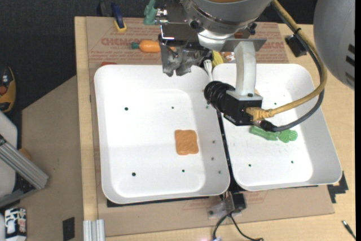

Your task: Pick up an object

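The arm's two-finger gripper [179, 63] hangs over the left white bin's [113, 121] far edge; can't tell how it's set. The flat orange waffle-shaped toy [186, 141] lies nearer, mid-bin. It should centre above that, then drop straight.
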`<action>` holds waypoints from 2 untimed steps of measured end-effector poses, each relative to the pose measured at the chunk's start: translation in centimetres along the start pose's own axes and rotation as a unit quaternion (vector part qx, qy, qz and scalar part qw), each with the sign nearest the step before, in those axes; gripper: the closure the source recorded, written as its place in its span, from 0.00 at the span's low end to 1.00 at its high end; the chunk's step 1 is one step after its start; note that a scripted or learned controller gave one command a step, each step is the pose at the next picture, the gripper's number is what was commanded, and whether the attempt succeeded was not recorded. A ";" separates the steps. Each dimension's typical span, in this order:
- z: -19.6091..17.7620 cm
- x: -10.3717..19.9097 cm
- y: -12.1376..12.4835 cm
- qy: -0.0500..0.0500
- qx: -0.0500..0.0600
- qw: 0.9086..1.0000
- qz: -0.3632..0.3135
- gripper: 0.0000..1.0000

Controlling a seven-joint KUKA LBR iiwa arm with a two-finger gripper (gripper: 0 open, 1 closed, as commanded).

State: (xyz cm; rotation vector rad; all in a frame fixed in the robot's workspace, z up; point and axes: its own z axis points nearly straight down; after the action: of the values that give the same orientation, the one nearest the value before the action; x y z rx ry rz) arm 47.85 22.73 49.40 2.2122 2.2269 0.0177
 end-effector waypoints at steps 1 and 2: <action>-0.5 -0.2 0.1 -0.003 0.003 1.000 0.002 1.00; -1.6 -0.1 0.1 -0.002 0.002 1.000 0.001 1.00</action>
State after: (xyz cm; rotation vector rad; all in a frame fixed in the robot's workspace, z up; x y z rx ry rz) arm 47.96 22.63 50.96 2.2141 2.2253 0.0074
